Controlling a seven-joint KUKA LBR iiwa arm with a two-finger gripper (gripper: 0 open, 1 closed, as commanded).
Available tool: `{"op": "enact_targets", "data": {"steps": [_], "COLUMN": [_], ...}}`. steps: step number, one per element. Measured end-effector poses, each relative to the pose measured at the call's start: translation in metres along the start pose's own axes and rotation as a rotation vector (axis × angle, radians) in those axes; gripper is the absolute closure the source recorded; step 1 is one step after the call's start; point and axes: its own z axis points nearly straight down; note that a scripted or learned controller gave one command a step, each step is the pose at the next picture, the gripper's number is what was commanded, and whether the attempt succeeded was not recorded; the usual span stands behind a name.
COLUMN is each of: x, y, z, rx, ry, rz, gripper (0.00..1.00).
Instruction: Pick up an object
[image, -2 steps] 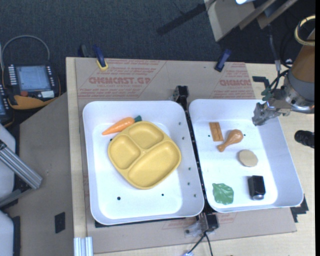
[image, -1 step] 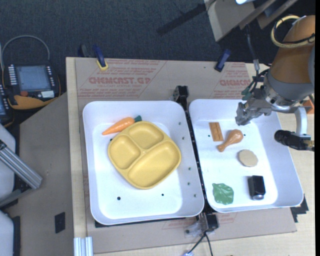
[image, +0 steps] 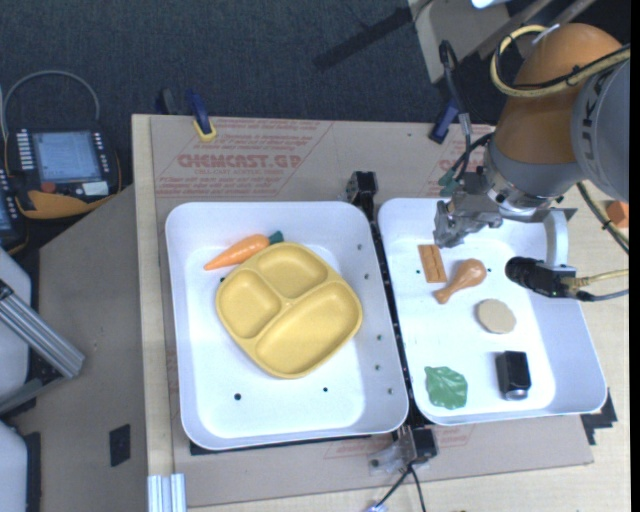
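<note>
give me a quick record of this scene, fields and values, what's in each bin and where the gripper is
left bin: yellow divided plate, carrot touching its upper left rim
right bin: orange wafer block, drumstick toy, tan round piece, green leafy piece, black block
gripper: over the right bin's upper left, just above the wafer block
held: nothing seen between the fingers

Red print on the brown board under the bins

The board (image: 300, 150) carries the one readable mark: large red letters along its far edge, just beyond the left bin (image: 190, 300), reading roughly "CHEMCAST G P". Smaller red lines run above and below those letters, too fine to make out. The handheld screen (image: 62, 160) at far left glows, its contents illegible.
</note>
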Motion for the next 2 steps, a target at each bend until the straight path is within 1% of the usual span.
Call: {"op": "enact_targets", "data": {"steps": [1,2], "x": [0.05,0.1], "y": [-0.005,-0.003], "z": [-0.01,-0.001], "rx": [-0.002,0.002], "ry": [0.0,0.0], "rz": [-0.001,-0.001], "gripper": [1.0,1.0]}}
